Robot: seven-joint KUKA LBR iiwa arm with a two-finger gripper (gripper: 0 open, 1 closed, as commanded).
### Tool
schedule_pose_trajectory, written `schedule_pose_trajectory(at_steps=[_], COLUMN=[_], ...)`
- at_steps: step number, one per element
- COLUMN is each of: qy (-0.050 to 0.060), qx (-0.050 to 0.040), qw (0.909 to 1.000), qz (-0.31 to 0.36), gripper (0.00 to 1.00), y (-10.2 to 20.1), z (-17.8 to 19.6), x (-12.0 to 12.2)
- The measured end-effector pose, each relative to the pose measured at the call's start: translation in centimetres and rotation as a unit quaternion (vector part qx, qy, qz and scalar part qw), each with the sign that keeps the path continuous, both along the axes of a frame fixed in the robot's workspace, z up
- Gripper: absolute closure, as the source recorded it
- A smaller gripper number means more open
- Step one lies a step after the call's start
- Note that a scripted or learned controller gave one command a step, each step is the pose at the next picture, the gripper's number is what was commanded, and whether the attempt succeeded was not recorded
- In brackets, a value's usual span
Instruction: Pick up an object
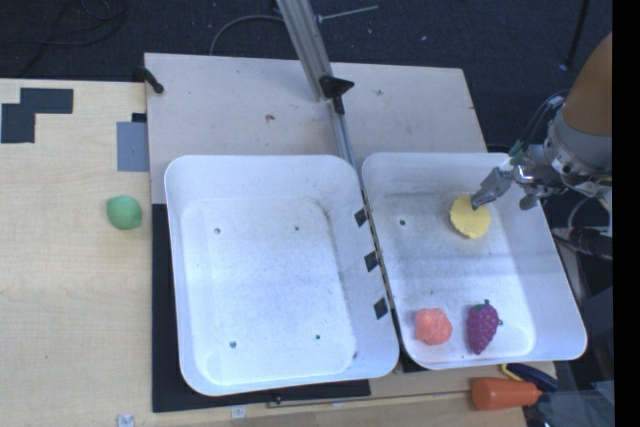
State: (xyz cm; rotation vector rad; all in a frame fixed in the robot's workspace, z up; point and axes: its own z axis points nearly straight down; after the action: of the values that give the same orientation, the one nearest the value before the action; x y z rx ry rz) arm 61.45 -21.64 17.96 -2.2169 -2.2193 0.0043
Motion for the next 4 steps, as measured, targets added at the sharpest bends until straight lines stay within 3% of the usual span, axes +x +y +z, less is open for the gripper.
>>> schedule_pose_trajectory(at_steps=[1,2,4], qy=[0.0,-0.003,-0.005], qx=[0.0,-0.0007,-0.0013], qw=[1.0,1.0,1.0], qz=[0.0,0.0,0.0], gripper=[0.0,1.0,1.0], y=[0.3,0.2,0.2], z=[-6.0,-4.7,5.7], x=[-0.8,-0.7,-0.6])
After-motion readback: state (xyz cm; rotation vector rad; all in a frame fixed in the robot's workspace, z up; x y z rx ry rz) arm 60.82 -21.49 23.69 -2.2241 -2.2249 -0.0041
